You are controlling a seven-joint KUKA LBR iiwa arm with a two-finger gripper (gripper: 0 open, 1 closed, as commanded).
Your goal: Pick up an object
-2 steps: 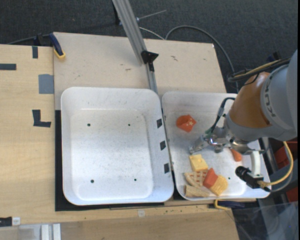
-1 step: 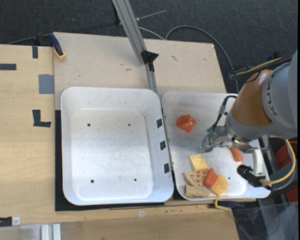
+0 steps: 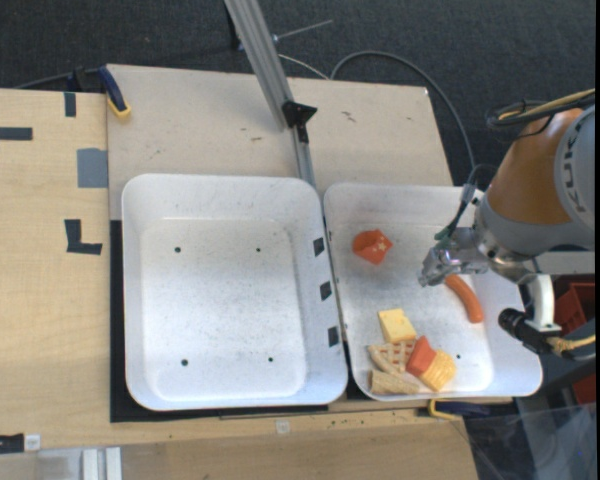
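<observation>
Nearest, at right bin (image 3: 500,373) front edge: food pile (image 3: 410,360) with yellow block, waffle pieces, orange chunk. Red piece (image 3: 372,246) mid-bin. Orange sausage (image 3: 466,298), slim and slanted, lies flat just beside pincer (image 3: 441,265), which is low over bin. Pincer state: cannot tell. Nothing lifted; grasp and lift remain. Left bin (image 3: 145,268) alongside on bench (image 3: 40,268).
</observation>
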